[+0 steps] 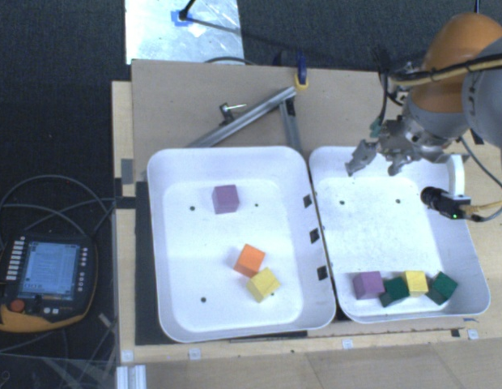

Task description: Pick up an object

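Overhead, the claw is seen spread with nothing between its fingers above the far edge of the right bin, well apart from the purple cube at the near wall.

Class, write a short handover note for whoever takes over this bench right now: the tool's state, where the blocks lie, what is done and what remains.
Tool: open, holding nothing, above the far edge of the right shallow white bin.
Left shallow white bin: purple cube far; orange cube and yellow cube touching, near.
Right bin, near edge, in a row: second purple cube, dark green cube, second yellow cube, second dark green cube.
Done: nothing picked.
Left: descend, grasp a cube, lift.
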Controlling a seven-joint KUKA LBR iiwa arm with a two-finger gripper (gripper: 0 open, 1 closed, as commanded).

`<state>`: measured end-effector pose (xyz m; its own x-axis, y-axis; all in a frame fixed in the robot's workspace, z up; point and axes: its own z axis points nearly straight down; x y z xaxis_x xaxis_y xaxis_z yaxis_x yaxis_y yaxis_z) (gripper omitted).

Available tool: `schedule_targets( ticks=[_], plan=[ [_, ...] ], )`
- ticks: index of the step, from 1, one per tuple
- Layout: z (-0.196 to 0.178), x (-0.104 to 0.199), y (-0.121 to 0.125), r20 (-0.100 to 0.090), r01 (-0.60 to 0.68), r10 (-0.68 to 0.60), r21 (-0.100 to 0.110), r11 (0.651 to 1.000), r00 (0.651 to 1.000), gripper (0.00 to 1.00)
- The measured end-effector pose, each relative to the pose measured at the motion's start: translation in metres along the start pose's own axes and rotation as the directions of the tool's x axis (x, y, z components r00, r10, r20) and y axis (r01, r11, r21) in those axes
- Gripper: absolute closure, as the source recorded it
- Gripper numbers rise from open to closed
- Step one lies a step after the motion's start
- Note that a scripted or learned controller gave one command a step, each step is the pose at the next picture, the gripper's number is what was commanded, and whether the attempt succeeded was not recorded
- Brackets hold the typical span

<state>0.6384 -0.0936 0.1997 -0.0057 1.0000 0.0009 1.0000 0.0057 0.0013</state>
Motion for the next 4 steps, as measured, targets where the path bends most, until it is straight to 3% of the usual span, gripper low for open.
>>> schedule_targets(
  ticks=[1,3,4],
  plan=[
    [0.000,0.000,0.000,0.000,0.000,0.000,0.000,1.000,1.000,0.00],
    [0.112,-0.007,-0.003,0.001,-0.003,0.003,0.004,1.000,1.000,0.00],
    [0.097,-0.007,-0.001,0.001,-0.001,0.001,-0.003,1.000,1.000,1.00]
  ],
)
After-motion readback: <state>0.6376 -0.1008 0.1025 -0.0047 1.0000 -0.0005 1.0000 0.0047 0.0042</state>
